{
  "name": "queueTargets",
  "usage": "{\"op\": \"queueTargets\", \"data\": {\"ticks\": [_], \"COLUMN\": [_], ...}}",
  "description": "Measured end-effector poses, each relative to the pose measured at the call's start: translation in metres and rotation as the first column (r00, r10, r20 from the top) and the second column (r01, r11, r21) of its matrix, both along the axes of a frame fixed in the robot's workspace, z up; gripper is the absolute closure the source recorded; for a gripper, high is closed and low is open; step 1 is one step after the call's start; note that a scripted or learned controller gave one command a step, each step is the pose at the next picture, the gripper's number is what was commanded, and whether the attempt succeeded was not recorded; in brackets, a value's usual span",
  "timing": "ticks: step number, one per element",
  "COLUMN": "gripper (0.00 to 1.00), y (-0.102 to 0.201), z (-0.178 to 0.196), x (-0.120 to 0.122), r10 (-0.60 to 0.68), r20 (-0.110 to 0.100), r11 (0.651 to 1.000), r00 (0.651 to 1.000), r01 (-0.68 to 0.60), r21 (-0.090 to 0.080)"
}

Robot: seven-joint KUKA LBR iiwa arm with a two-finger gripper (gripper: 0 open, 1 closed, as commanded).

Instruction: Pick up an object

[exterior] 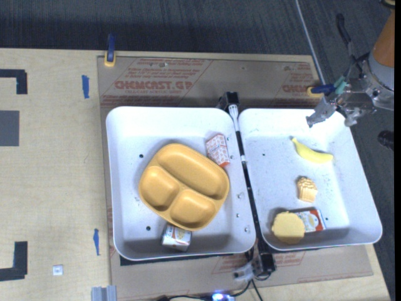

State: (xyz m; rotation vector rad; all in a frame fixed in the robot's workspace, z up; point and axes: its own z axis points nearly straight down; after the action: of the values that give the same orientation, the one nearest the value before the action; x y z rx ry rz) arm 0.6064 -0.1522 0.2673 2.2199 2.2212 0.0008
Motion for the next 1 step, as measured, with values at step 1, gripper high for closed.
{"op": "queueTargets", "data": {"ticks": [1], "gripper": [0.00], "y": [-0.0136], "z": [-0.1576], "x": [-0.0200], "r10": [-0.001], "r20": [-0.002], "r11": [1.000], "r00": [1.000], "r01": [0.001], "r21": [0.001]}}
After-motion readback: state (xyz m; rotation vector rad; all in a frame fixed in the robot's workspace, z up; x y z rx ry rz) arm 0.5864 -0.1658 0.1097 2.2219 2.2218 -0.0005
